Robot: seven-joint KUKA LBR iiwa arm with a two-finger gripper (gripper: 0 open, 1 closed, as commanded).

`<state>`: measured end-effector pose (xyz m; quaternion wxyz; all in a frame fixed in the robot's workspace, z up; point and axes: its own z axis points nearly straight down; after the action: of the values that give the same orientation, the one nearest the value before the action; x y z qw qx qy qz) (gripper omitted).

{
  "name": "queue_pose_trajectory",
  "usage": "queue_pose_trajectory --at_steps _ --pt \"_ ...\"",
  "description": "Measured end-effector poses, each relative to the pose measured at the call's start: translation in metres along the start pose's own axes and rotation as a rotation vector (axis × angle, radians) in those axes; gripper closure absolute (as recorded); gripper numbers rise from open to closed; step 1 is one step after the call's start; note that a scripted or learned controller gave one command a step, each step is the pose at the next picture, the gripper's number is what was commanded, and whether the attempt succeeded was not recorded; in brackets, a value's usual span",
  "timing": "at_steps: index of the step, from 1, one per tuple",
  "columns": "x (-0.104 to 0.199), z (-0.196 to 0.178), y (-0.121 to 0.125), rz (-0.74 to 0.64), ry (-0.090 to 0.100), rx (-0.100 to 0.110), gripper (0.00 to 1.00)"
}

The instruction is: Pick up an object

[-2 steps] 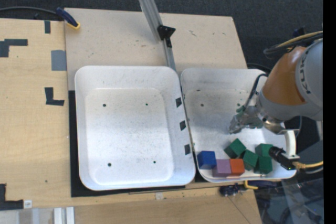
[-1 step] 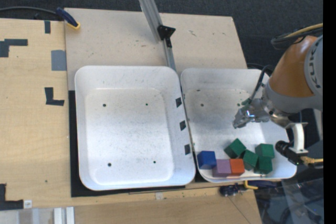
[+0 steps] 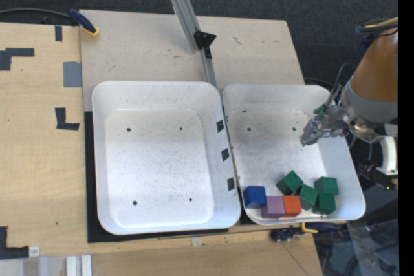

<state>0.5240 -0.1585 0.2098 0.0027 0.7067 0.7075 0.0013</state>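
Gripper [image 3: 312,134] over right bin [image 3: 272,106], near its right wall; fingers: cannot tell. Blocks clustered at bin's front edge, well apart from gripper: blue [image 3: 254,196], purple [image 3: 275,205], orange [image 3: 292,205], green ones [image 3: 314,189].

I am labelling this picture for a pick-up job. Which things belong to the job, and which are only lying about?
Job: pincer; right bin; blue block; purple block; orange block; green blocks.

Lying about: left bin; clamp; metal pole.
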Motion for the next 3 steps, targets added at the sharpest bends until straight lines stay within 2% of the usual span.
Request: queue_pose_trajectory --at_steps 1,3 --pt "0.0 -0.004 0.0 0.0 0.002 0.006 1.0" --pt "0.11 -0.025 0.028 -0.006 0.004 0.007 1.0"
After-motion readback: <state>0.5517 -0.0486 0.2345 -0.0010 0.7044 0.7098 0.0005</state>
